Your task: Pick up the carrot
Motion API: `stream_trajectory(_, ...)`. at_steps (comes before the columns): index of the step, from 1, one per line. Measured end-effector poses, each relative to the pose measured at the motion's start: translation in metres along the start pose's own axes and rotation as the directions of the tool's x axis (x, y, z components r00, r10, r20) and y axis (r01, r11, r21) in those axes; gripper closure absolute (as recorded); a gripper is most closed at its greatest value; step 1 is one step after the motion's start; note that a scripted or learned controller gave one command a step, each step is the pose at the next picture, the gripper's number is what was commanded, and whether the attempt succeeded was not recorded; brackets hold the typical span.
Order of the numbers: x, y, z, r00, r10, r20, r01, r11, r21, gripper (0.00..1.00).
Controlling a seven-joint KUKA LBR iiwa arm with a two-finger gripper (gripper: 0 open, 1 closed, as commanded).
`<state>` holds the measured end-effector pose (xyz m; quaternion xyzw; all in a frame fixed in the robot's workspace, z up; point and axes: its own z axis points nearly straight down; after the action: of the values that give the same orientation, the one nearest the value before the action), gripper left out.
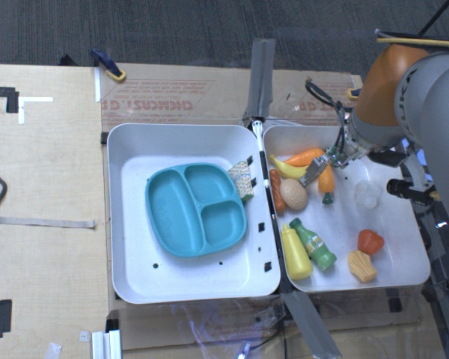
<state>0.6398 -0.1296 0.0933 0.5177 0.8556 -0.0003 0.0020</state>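
The carrot (326,182) is orange with a small green top and lies in the right bin (393,275), near the bin's back left. My gripper (319,169) reaches down from the right and its tip sits right at the carrot's upper end, between the carrot and a second orange tapered piece (305,156). The tip seems to touch the carrot. The carrot rests on the bin floor.
Beside the carrot lie a yellow banana (286,168) and a beige egg (292,194). Nearer the front are a yellow bottle (295,254), a green bottle (315,245), a red pepper (370,240) and a bread piece (362,266). The left bin (127,275) holds a blue divided plate (197,209).
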Motion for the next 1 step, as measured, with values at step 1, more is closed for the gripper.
stream_trajectory(1,0.0004,0.0012,-0.0097,1.0,-0.005,0.003,0.005,1.0,0.0,1.0)
